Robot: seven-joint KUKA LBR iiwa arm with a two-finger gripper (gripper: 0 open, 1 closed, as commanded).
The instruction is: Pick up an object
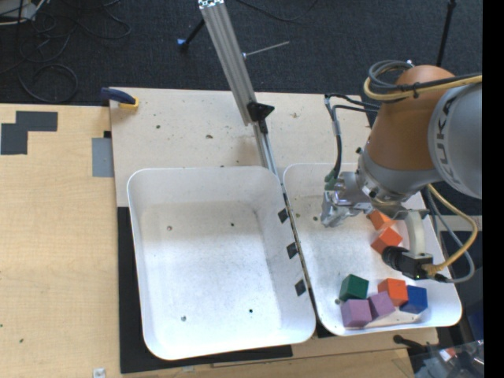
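Several blocks lie in the right bin (315,274). A green cube (354,287), two purple blocks (365,310), an orange cube (395,290) and a blue cube (416,298) cluster at the near corner. Two more orange blocks (386,230) sit beside the arm's wrist. My gripper (337,211) hangs over the bin's far left part, well above the cluster, with its metal fingers pointing down-left. Nothing shows between them.
The left bin (157,211) sits beside the right one, split from it by a divider with black clips (290,249). A slanted aluminium bar (236,69) rises behind the bins. Black cables loop by the arm at right.
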